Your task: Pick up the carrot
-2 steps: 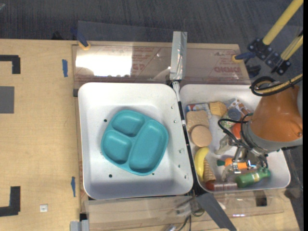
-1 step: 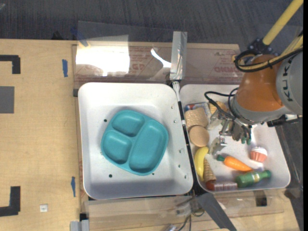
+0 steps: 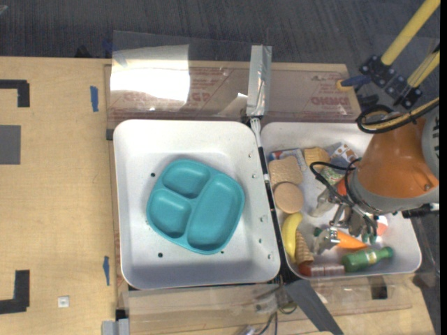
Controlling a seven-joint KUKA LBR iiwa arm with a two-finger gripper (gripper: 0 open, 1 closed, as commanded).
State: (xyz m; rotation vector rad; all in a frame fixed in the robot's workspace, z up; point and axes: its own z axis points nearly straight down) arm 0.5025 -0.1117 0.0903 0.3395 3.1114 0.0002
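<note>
A carrot is being crowded by the pincer in the right bin, near the counter's front edge; whether it is being gripped cannot be told. A green bottle is lying just in front, a banana alongside. A teal divided plate is being carried by the left bin.

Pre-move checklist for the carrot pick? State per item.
1. Carrot located, in right bin: ok.
2. Gripper over right bin, close above carrot: ok.
3. Carrot between the fingers: cannot tell, wrist hardware blocks the view.
4. Clearance around carrot: not ok, green bottle lies just below it, banana to its left.
5. Blue divided plate in left bin, away from the arm: ok.
</note>
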